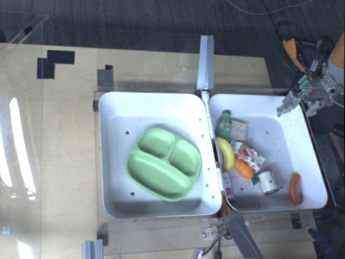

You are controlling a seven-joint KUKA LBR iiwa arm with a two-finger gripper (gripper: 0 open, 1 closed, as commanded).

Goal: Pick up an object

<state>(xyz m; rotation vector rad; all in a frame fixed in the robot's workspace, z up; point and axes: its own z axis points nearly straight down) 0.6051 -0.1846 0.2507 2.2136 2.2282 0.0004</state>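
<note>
My gripper [294, 102] hangs over the right bin's [318, 161] far-right corner, fingers spread w/ nothing between; I'd drop straight onto the sausage [295, 188], approx centred.

the gripper [294, 99] sits at the upper right corner of the right bin [310, 161], over its rim. the things in that bin lie below and to the left of the gripper. a bottle [223, 124] lies farthest left against the wall, with a small packet [237, 129] just beside it. below them come a banana [226, 152], a carton [250, 156], a carrot [244, 170] and a can [268, 182]. a sausage [295, 188] lies almost straight below the gripper, near the lower rim. the left bin [116, 144] stands well to the gripper's left on the tabletop [64, 161] and holds a divided tray [164, 162].
</note>
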